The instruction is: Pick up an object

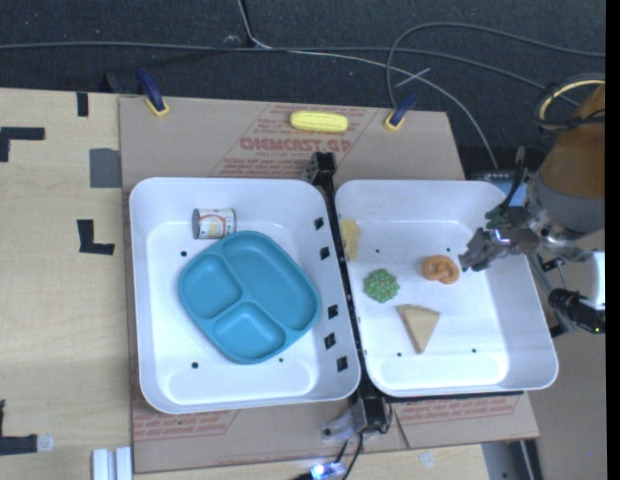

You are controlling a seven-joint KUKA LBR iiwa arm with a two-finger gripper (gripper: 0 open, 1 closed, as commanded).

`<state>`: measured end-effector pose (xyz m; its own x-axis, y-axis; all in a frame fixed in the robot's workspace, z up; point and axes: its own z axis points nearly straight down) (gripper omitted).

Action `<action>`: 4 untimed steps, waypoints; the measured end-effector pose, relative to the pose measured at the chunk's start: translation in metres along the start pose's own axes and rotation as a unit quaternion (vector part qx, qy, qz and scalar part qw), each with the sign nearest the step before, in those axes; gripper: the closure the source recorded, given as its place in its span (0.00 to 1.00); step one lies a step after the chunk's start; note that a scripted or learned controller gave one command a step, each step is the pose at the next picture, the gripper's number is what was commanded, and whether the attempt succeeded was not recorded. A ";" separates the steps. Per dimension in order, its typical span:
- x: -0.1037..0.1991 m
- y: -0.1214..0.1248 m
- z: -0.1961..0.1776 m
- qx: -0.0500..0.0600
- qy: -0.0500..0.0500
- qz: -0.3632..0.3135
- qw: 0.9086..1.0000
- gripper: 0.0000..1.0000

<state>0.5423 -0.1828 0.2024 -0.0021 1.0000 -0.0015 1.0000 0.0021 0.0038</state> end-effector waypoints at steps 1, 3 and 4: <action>0.000 0.002 -0.042 0.000 0.000 0.000 1.000 1.00; 0.111 0.003 -0.041 0.002 0.002 -0.002 1.000 1.00; 0.165 0.002 -0.046 0.002 0.001 -0.002 1.000 1.00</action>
<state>0.5440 -0.0173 0.2483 -0.0053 1.0000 0.0006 1.0000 0.0053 -0.0008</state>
